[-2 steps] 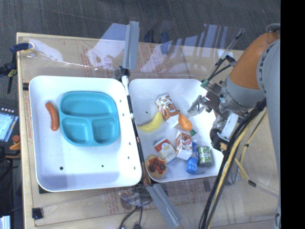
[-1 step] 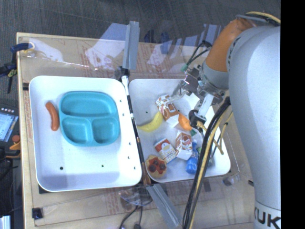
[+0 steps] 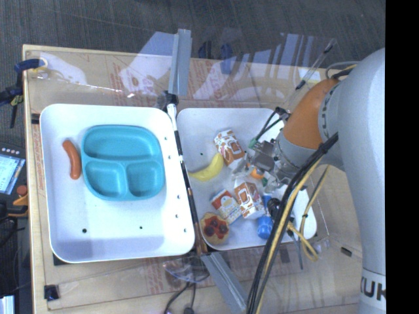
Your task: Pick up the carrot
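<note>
In the left bin, a sausage lies just beside a blue divided plate. In the right bin, a banana sits near several snack packets, with a small pastry toward the front edge. The gripper is down among the packets; a bit of orange, seemingly the carrot, shows right at it. Whether the claw is clenched or released cannot be told.

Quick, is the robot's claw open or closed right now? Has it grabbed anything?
Gripper: down in the right bin, right at a small orange thing that may be the carrot; whether it is open, closed or holding anything cannot be told.
</note>
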`<control>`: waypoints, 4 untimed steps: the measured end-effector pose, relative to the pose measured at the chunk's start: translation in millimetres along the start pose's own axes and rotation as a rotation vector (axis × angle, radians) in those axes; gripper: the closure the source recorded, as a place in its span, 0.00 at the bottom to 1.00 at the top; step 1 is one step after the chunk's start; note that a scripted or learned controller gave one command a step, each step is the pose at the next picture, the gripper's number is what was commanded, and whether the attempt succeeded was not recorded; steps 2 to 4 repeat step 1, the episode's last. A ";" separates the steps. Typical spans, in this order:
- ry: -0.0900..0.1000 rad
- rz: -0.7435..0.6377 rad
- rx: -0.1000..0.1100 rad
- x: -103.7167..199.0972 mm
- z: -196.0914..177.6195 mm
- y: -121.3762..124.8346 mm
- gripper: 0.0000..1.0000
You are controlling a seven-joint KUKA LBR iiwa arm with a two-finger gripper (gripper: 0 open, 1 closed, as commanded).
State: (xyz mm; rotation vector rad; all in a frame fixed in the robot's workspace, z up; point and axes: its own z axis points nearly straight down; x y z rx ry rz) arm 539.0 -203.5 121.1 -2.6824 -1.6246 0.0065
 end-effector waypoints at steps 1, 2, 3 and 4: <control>0.000 0.017 -0.003 27.0 -56.3 44.1 0.00; 0.000 0.017 -0.003 27.0 -56.3 44.1 0.00; 0.000 0.017 -0.003 27.0 -56.3 44.1 0.00; 0.000 0.017 -0.003 27.0 -56.3 44.1 0.00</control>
